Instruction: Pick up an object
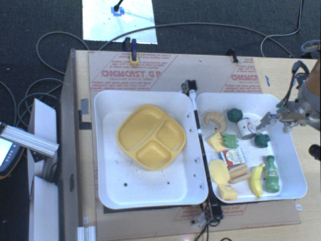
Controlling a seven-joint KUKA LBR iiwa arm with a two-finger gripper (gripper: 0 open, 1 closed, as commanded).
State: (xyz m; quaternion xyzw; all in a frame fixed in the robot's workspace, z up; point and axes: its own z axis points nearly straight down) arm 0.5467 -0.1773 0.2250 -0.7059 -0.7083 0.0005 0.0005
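I read the likeliest target as the small white cup (246,127) lying on its side near the far edge of the right bin (296,174), since the gripper (266,123) hangs just beside it, reaching in from the tabletop's right edge. Whether the jaws are apart or together I cannot tell from here; nothing shows between them, so I count nothing as held.

Around the cup the toy food is packed close: a dark green ball (234,115) and a croissant (215,118) toward the far edge, a broccoli floret (261,140) just under the gripper, a leafy green piece (230,140) on a cheese wedge (216,142). Toward the near edge lie a small carton (233,157), a banana (257,179) and a green bottle (271,174) touching side by side. I judge that crowding makes a clean grasp awkward.

The left bin (108,149) carries a yellow divided plate (151,136).

Both bins sit on a brown protective sheet (150,69) with red print, clamped (133,50) at the far edge. Cables (210,26) trail over dark carpet (35,9) behind.
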